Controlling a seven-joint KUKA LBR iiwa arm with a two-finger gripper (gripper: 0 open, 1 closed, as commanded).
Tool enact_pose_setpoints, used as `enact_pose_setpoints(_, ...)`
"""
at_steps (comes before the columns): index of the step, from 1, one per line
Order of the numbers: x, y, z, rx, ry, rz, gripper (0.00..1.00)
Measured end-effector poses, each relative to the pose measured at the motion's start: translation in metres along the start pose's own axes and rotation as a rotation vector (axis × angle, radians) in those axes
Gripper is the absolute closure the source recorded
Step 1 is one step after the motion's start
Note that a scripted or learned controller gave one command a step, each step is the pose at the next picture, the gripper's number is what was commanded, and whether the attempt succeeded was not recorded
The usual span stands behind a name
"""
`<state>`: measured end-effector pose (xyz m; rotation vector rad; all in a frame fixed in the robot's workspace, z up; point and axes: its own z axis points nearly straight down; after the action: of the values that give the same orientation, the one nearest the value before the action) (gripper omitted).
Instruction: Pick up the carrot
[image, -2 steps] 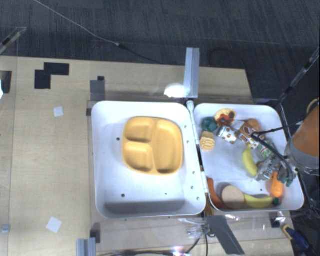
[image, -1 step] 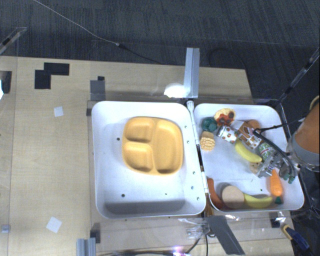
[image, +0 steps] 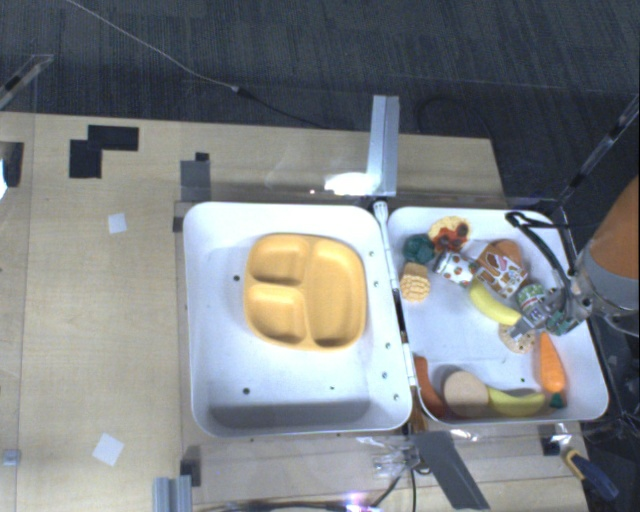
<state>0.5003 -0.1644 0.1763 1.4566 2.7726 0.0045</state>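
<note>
Gripper (image: 545, 315) low in the right bin (image: 600, 400), over the clutter; too small and busy to tell how it is set. Carrot (image: 551, 364) lies just below the gripper, near the bin's right wall, its lower tip against the green end of a banana (image: 518, 402). A second banana (image: 495, 304) sits left of the gripper, partly covered. Arm cut off at frame edge.
</note>
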Motion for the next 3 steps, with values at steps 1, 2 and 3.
enact_pose_setpoints(1, -0.006, -0.004, 0.087, -0.002, -0.003, -0.171, 1.00)
enact_pose_setpoints(2, -0.032, -0.024, 0.086, -0.003, -0.006, -0.468, 1.00)
enact_pose_setpoints(3, 0.007, -0.008, 0.013, 0.000, 0.000, -0.230, 1.00)
